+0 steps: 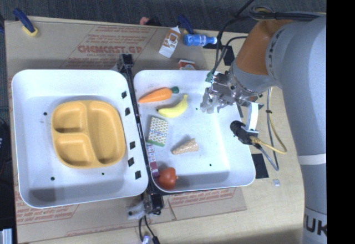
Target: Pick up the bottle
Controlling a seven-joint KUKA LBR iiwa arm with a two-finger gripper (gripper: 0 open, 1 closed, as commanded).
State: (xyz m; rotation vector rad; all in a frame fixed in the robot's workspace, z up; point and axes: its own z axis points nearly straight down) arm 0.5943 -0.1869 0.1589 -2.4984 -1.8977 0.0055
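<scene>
Arm [294, 71] comes in from the right of the right bin [233, 165], grey body, orange band above the wrist, wrist bent down over the bin's upper right area. Gripper [212, 105] hangs just inside that bin's upper right part, metal fingers pointing down toward the white floor. Can't tell if it's released or clenched (fingers too small and blurred here); nothing visible between them. Cables loop off the wrist past the bin's right rim.

Bottle [195, 40]: blue, lying on its side on the cardboard outside the right bin, just beyond its top rim, well apart from the gripper.

Inside the right bin: carrot [156, 95], orange, tapered, near the top left; banana [173, 107], yellow, curved, just below the carrot; small green patterned box [157, 130] by the left wall; pale wedge [184, 147] mid-floor; red tomato [167, 177], round, glossy, at the bottom left corner.

Left of the right bin, in the second bin [28, 182]: a yellow divided plate [89, 133], three compartments, smooth plastic.
</scene>
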